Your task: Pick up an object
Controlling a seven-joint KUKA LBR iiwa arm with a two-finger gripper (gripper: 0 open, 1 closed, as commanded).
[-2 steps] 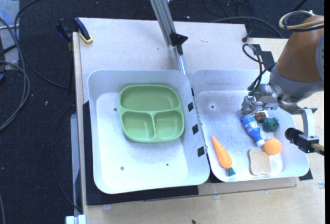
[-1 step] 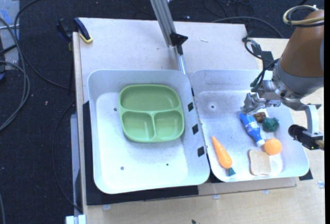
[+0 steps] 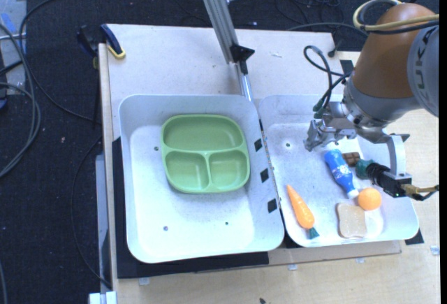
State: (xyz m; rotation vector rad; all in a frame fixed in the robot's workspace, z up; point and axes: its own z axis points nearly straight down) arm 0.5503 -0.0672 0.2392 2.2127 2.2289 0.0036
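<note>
Nearest the camera, along the lower right of the frame, the right-hand bin (image 3: 279, 156) holds the loose objects: a slice of toast (image 3: 351, 220) at its lower right corner, an orange ball (image 3: 369, 198) just above the toast, a toy carrot (image 3: 301, 207) lying slantwise to the left of them, and a blue bottle (image 3: 341, 171) with a white cap lying flat between the carrot and the ball. The left-hand bin (image 3: 140, 226), at centre frame, contains a green divided plate (image 3: 205, 153). The gripper (image 3: 319, 133) hangs over the upper part of the right-hand bin, just above and left of the blue bottle's upper end, with the arm entering from the right. Its claw state cannot be determined from this view, and no object is visible between its tips. Judged status: no pick is complete; all objects rest on the bin floor. Remaining: descent onto a target, closure, and lift. The blue bottle is the closest candidate.
</note>
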